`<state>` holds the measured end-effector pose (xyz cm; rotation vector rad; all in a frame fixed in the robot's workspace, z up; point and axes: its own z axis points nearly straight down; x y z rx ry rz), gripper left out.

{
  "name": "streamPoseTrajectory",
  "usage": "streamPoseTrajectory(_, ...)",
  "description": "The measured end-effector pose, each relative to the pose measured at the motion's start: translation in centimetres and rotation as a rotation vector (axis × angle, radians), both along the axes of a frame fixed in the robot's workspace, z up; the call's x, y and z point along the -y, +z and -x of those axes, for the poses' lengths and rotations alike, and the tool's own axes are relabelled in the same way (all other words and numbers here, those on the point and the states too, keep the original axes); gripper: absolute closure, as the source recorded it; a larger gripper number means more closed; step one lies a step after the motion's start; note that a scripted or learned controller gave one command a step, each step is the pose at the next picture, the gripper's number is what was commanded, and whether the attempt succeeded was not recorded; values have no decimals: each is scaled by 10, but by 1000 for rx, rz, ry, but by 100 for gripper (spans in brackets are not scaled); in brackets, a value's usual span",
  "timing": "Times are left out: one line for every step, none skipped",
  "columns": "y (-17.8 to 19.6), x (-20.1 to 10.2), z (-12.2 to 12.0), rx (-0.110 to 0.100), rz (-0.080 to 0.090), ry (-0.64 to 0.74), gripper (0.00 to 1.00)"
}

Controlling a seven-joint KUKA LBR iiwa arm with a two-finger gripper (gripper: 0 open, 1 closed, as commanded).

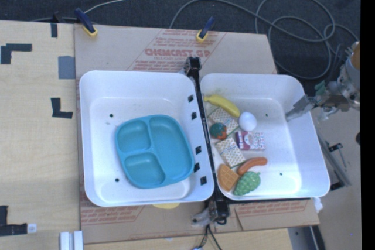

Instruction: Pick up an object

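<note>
- White plastic bins sit side by side on the bench: the left bin (94, 126) holds a blue divided plate (153, 150), and the right bin (293, 143) holds every candidate for the pick.
- Those candidates lie in a cluster against the right bin's left wall: a yellow banana (222, 105) at the top, a white egg (248, 121) just beside it, and a small teal and red ball (218, 130) below.
- Lower in the cluster come a crackers-patterned packet (231, 152), a small pink carton (249, 140), an orange carrot-like piece (252, 164), a green bumpy toy (247, 183) and an orange wedge (227, 176).
- The gripper (304, 105) hangs at the right bin's right rim, well apart from the cluster; nothing sits between its fingers, but the view is too dim and small there to tell whether they are spread or pressed together.
- My reading is that the task stands at its approach step, with no object chosen by contact yet.
- The next move calls for travel leftward over the bin floor, then a descent onto one piece.
- The egg probably offers the cleanest grasp, since it has some bare floor on its right; the packed pieces below touch their neighbours and could be nudged aside.
</note>
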<state>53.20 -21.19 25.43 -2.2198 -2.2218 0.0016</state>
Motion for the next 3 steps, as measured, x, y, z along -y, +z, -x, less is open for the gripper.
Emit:
streamPoseTrajectory(-114, -88, -35, -2, -2, 1, 0)
streamPoseTrajectory(-165, -104, -79, 6, -1, 1, 0)
streamPoseTrajectory(-165, -109, -137, 3, -1, 2, 0)
